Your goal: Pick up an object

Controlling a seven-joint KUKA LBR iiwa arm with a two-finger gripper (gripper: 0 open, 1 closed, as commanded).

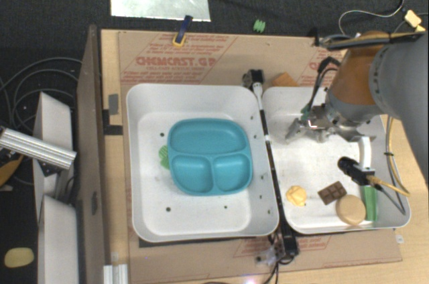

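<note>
Nothing is picked up yet: the pincer point(303, 124) hangs over the right bin point(285, 162), its grip state impossible to tell, while the yellow toy point(296, 195) and brown block point(332, 193) lie near the front.

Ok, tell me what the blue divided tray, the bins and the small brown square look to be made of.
Blue divided tray: likely molded plastic, satin sheen, rounded compartments.
Left bin and right bin: probably thin formed white plastic, smooth, with rolled rims.
Brown square: matte, possibly plastic or rubber toy food; too small to tell.
</note>
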